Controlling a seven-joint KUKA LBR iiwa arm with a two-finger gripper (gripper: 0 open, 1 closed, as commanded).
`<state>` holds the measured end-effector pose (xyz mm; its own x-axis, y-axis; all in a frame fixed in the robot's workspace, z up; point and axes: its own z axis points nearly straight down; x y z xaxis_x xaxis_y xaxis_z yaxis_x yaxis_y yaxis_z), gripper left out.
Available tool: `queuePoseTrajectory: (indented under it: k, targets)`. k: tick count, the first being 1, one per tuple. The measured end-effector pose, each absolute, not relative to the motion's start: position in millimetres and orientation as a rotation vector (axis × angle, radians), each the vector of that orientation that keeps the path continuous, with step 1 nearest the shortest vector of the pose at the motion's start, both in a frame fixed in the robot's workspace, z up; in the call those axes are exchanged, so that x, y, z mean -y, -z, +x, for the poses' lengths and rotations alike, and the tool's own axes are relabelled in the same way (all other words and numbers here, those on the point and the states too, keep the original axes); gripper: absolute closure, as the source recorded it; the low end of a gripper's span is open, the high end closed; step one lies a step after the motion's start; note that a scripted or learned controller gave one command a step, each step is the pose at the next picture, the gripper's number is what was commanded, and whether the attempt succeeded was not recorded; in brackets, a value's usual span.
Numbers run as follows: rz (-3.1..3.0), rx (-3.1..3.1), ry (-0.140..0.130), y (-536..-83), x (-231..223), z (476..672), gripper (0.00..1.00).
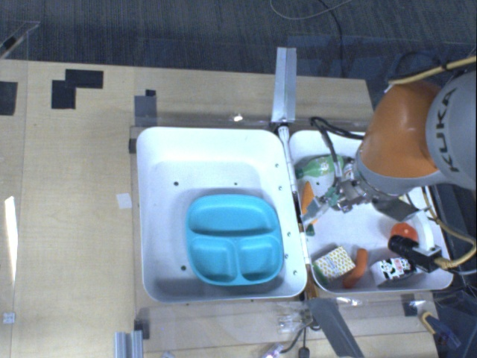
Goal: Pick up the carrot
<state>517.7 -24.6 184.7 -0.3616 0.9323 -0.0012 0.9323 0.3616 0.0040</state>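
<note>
Gripper [333,198] lowered in the right bin [373,226], beside the carrot [307,195].
Finger state cannot be told; nothing is seen held.

From my station I see the arm [428,136] as a bulky rounded body: a glossy orange band capped by smooth grey casing with dark KUKA lettering along its right side. The end effector [337,194] is small, metallic grey with dark parts. Black cables loop near it, and a yellowish cable crosses above.
</note>
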Motion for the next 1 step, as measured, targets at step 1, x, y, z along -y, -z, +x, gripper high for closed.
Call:
queuePoseTrajectory:
  k: [1]
  targets:
    - [1.756, -2.6, -0.006, -185.8, 43.1, 606.4, 0.0]
